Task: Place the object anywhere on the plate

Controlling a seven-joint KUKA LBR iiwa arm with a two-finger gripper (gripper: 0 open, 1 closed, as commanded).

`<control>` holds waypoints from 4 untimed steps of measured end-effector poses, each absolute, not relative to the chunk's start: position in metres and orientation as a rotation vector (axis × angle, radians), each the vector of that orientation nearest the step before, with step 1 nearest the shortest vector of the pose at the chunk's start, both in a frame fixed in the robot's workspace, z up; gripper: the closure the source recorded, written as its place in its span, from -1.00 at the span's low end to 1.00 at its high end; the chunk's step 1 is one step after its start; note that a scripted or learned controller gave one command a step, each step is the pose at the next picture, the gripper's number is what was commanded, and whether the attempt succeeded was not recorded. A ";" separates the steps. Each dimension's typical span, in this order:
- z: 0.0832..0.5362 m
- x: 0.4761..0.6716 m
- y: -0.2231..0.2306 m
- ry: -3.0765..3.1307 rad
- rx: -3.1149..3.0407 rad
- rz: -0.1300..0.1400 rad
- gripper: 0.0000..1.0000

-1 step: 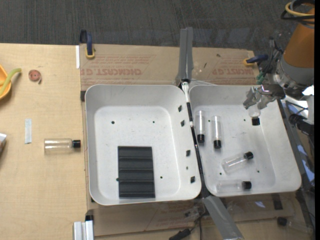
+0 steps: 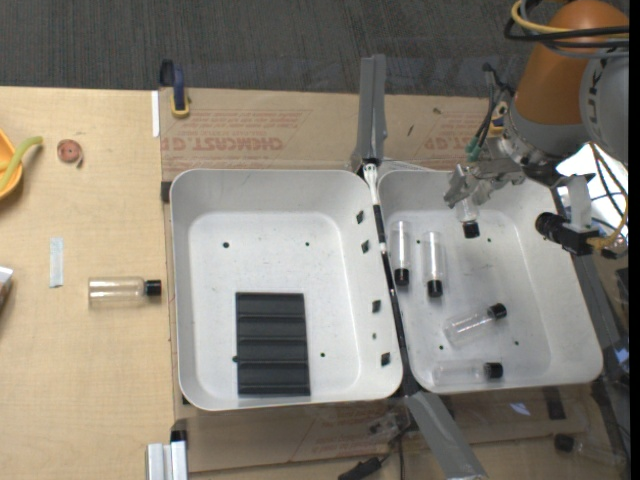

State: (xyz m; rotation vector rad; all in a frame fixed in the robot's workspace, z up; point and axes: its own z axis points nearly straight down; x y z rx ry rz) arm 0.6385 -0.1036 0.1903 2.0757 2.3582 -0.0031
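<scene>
Vial [image 2: 471, 216] was seen hanging beneath the tool [image 2: 468, 200], possibly gripped; carrying to the ribbed plate [image 2: 271, 343] was judged next.

Open floor around the black plate [image 2: 271, 344]; vials [image 2: 432, 262] crowding the right bin [image 2: 560, 368].

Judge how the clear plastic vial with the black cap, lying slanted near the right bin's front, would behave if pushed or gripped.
The clear plastic vial with the black cap lies on its side on the right bin's smooth white floor, so a push would probably roll it. It looks see-through and empty, so likely light. Its round, glossy wall may slip between the fingers of the gripper.
</scene>
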 end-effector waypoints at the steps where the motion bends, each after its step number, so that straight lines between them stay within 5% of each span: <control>1: 0.191 0.659 -0.008 2.200 2.243 -0.004 1.00; 2: 0.191 0.659 -0.008 2.201 2.242 -0.004 -1.00; 3: 0.325 0.659 -0.095 2.389 2.038 -0.003 -1.00; 4: 0.381 0.659 -0.208 2.736 1.537 -0.002 -1.00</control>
